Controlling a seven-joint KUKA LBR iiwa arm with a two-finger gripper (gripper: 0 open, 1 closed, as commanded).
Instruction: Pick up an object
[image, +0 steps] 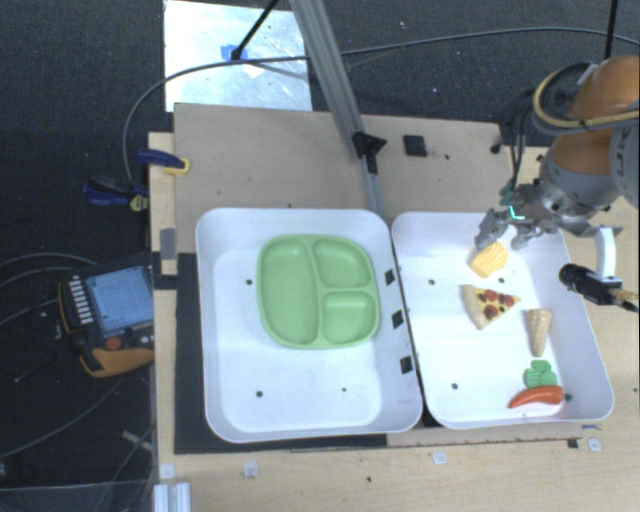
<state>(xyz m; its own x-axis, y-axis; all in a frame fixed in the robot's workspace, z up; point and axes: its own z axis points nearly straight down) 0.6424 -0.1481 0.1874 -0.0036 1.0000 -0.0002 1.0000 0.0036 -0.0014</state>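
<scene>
Two shallow white bins sit side by side on the tan surface. The left bin carries a green divided plate with three compartments, lying in its upper middle part. The right bin carries the toy foods: a yellow cheese wedge near the top, a pizza slice just below it, a pale cone to the right of the slice, and a carrot with a green top near the lower right corner. The arm comes in from the right, its orange band showing above the grey wrist, and the gripper hangs over the upper part of the right bin, right above the cheese wedge. Its fingers point down toward the cheese and appear spread, with the wedge just under the left one; whether they touch it cannot be told, and nothing shows clearly clamped between them. The cheese seems to rest on the bin floor, apart from the pizza slice. Off the surface to the left, a handheld control unit with a blue screen lies among cables on the dark floor.
</scene>
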